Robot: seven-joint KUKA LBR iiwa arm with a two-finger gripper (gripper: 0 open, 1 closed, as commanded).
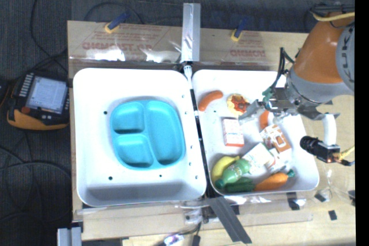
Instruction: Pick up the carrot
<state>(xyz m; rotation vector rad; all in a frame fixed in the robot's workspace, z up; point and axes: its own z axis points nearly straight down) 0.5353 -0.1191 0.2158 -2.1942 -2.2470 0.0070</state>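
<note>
The carrot [270,181], orange with a green leafy end, lies along the front wall of the right bin [253,76], beside a green vegetable [237,174]. My gripper [264,114] hangs over the middle right of that bin, well behind the carrot, below the orange wrist band. Its fingers stand spread open. A small orange-red piece [264,120] lies between and below them; I cannot tell whether they touch it.
The right bin also holds a sausage [209,99], a pizza slice toy [237,103], a small box [233,132], two cartons [277,139] and a yellow fruit [221,166]. The left bin [92,124] carries a blue divided tray [148,132].
</note>
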